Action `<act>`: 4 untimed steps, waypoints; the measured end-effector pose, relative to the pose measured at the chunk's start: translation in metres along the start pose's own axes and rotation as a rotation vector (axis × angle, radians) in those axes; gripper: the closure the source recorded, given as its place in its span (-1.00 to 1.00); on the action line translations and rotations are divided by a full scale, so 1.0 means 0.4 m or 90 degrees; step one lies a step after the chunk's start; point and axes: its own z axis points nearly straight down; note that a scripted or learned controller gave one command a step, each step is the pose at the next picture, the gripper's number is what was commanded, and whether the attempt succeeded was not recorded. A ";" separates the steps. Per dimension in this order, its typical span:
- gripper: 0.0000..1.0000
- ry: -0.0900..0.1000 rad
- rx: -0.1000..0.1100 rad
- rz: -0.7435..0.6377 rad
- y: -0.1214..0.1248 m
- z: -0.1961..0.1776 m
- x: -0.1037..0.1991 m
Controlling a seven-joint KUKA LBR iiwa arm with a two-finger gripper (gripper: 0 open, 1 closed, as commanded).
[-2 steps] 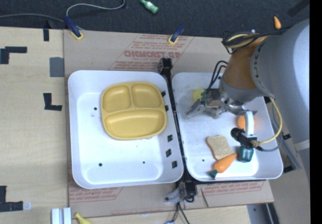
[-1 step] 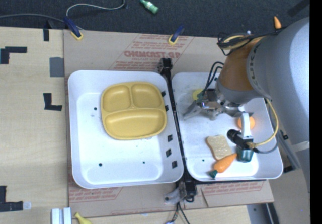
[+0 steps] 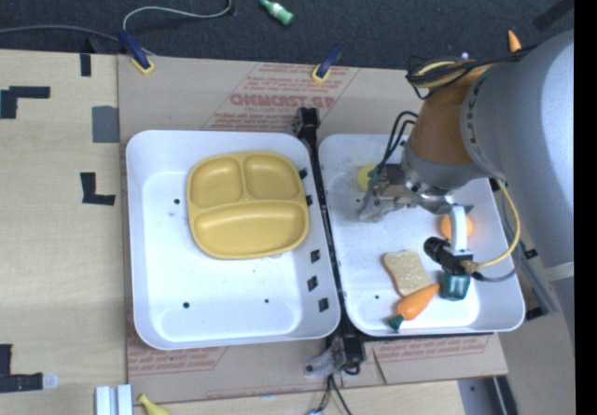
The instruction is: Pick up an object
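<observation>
a: what's in the camera view?

b: two white bins side by side on the table [image 3: 56, 217]. the left bin [image 3: 154, 301] has a yellow divided plate [image 3: 248, 203] in its upper half.

a: and the right bin [image 3: 494, 311]?

b: a slice of bread [image 3: 406, 270] near the front, an orange carrot [image 3: 415, 304] just below it, a teal cup [image 3: 454, 286] beside both, and something yellow [image 3: 364, 177] by the divider.

a: the arm?

b: the end effector [image 3: 378, 201] is low in the right bin's upper left, beside the yellow thing. i cannot tell its opening.
</observation>
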 end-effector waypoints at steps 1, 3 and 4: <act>-1.00 0.000 0.000 0.000 0.000 0.000 0.000; 1.00 0.000 0.013 0.000 0.144 0.005 -0.020; 1.00 0.001 0.001 -0.002 0.149 -0.255 0.123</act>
